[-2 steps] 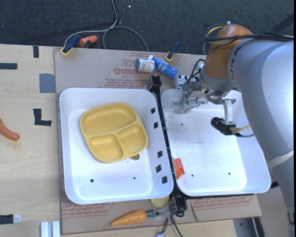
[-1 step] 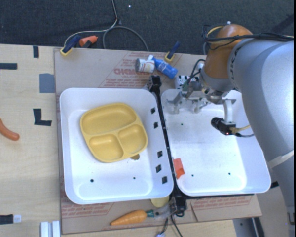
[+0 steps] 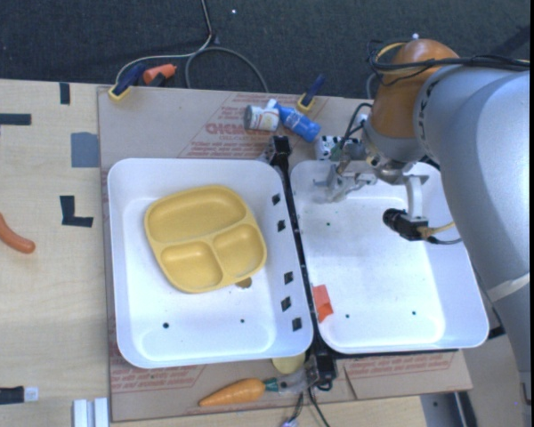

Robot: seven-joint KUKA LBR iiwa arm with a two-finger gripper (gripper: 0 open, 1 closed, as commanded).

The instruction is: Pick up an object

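A yellow divided plate (image 3: 206, 237) lies in the left bin (image 3: 133, 327), slightly turned, with a small brown thing (image 3: 243, 283) peeking out from under its lower right edge. My gripper (image 3: 336, 183) hangs low over the far left corner of the right bin (image 3: 427, 327), close to the bin's back wall. Nothing shows under it there. The grey arm (image 3: 481, 149) with its orange band (image 3: 409, 60) covers the bin's far right side.
A black divider strip with an orange tag (image 3: 321, 302) runs between the bins. Beyond the bins lie a white and blue bottle (image 3: 280, 118) and an orange-handled clamp (image 3: 142, 76). A carrot (image 3: 231, 392) lies at the front edge, a sausage (image 3: 12, 232) far left.
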